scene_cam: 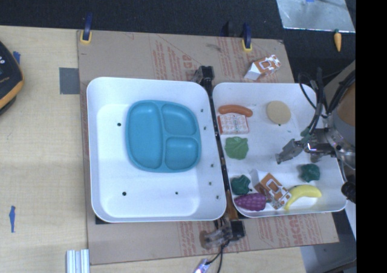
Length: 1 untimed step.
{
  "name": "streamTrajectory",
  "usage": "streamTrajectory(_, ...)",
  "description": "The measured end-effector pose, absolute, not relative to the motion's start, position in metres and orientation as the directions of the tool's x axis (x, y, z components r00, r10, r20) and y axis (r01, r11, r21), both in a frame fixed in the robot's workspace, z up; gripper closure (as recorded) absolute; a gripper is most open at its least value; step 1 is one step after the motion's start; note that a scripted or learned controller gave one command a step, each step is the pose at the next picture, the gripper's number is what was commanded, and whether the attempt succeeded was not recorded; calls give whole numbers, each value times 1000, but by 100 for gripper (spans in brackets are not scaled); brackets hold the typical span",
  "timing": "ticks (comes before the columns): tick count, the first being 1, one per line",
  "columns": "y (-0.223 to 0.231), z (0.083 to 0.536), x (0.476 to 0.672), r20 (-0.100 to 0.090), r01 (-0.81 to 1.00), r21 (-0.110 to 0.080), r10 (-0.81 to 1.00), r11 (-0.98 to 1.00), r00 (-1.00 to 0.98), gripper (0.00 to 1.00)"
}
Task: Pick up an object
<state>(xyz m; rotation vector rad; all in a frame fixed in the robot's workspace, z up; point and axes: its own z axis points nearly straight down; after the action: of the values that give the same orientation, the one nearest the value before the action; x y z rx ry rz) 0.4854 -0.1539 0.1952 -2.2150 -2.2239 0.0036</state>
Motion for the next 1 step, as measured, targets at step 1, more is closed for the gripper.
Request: streamTrajectory(1,-182,91,562,-1,1000,-5,1000,6,-6,0)
